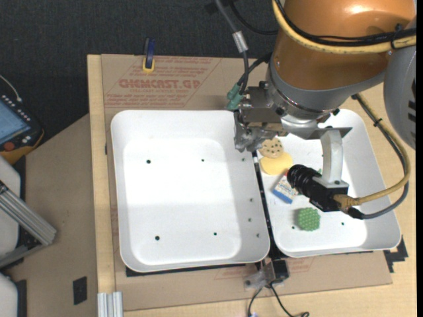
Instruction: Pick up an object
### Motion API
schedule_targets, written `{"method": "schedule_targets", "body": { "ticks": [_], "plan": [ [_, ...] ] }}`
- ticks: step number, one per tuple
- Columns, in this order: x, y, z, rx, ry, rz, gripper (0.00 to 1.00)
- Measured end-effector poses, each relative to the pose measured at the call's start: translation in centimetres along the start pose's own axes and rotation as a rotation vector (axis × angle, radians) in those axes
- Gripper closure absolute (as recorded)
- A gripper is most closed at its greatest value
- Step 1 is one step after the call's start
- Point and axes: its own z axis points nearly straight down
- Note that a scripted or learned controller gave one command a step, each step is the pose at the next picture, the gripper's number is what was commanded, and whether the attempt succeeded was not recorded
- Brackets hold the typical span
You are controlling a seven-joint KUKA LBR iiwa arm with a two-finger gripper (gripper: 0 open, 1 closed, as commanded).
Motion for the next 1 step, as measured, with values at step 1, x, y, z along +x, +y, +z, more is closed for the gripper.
{"method": "schedule_targets", "body": {
  "ticks": [1],
  "plan": [
    [-1.6, 1.79, 3.98, 0.015, -0.006, 0.011, 1.0]
  ]
}}
